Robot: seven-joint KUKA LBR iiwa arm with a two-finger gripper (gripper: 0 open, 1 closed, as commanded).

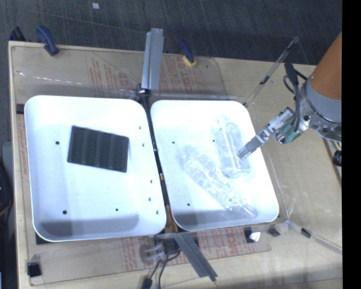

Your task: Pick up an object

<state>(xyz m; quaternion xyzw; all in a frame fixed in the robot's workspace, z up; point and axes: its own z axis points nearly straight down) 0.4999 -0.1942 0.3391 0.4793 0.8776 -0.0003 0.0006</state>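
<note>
step: closing in on clear bottle [230,148] in right bin [265,203] | gripper [245,150] at bottle's right side, opening unclear, you can't confirm a hold | tip: center over the bottle's body before you close

The arm [325,86] shows an orange band on its far part, with a grey ring below it at the wrist. Black cables loop along its left side. From the wrist a pale grey gripper [245,150] runs out, with a small green-blue part near its base and slim dark grey fingers [250,145].
</note>
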